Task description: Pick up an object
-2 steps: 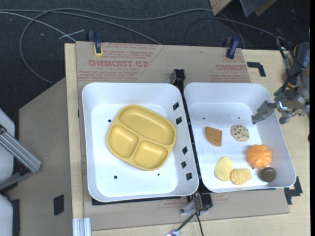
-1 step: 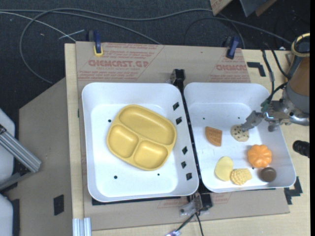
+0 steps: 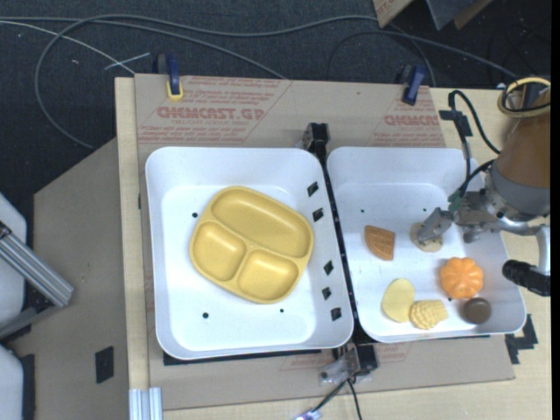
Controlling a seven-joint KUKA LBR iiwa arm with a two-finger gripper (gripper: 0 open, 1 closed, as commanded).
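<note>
The right bin [image 3: 385,171] holds several toy foods. An orange-brown wedge [image 3: 380,241] lies left of centre. Near the front sit a pale yellow piece [image 3: 398,299] and a yellow corn cob [image 3: 428,313]. An orange pumpkin [image 3: 461,276] and a small dark brown ball [image 3: 476,310] lie at the front right. My gripper [image 3: 430,232] hangs low over the bin's right half, its fingertips just above a small tan-grey object. It is between the wedge and the pumpkin, apart from both.
The left bin [image 3: 175,322] holds a yellow three-compartment plate [image 3: 252,243]. The arm's body [image 3: 525,164] covers the right bin's right rim. Black clips [image 3: 317,138] join the two bins. Cables lie across the dark floor behind the bench.
</note>
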